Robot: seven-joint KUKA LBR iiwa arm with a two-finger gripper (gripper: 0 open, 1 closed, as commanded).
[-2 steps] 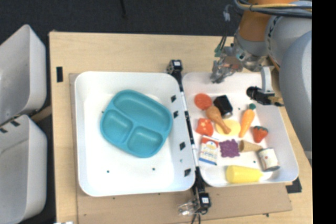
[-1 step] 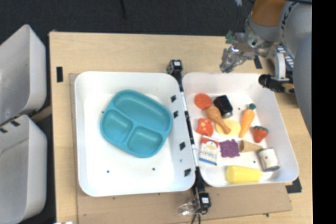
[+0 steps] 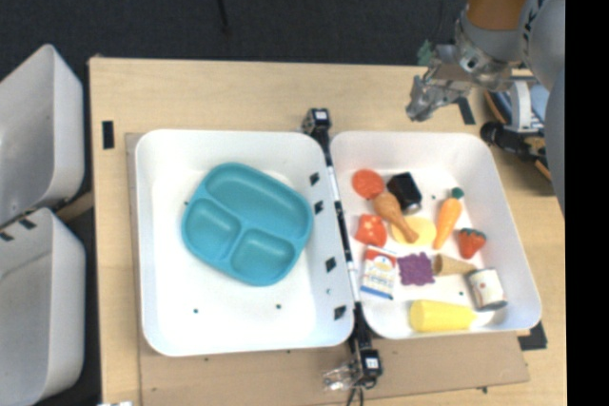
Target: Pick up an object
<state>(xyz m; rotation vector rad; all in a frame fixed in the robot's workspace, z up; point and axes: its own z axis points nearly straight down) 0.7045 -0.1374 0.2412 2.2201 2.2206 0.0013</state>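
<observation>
Objects for picking, among them a tomato (image 3: pixel 367 183), a black block (image 3: pixel 403 191), a carrot (image 3: pixel 447 219) and a yellow piece (image 3: pixel 440 316), lie in the right bin (image 3: pixel 504 195), below and left of the gripper (image 3: pixel 425 103). The gripper hangs above the bin's far rim, holding nothing; whether it is parted I cannot tell.

In the right white bin (image 3: pixel 504 195) we see 10 small toys lying loose: a red tomato (image 3: pixel 367 183), a black block (image 3: pixel 404 191), a tan drumstick (image 3: pixel 394 214), an orange carrot (image 3: pixel 447 218), a red pepper (image 3: pixel 371 229), a strawberry (image 3: pixel 471 243), a purple grape cluster (image 3: pixel 416 269), a white carton (image 3: pixel 379 274), a metal can (image 3: pixel 485 288) and a yellow corn-like piece (image 3: pixel 440 316).
</observation>
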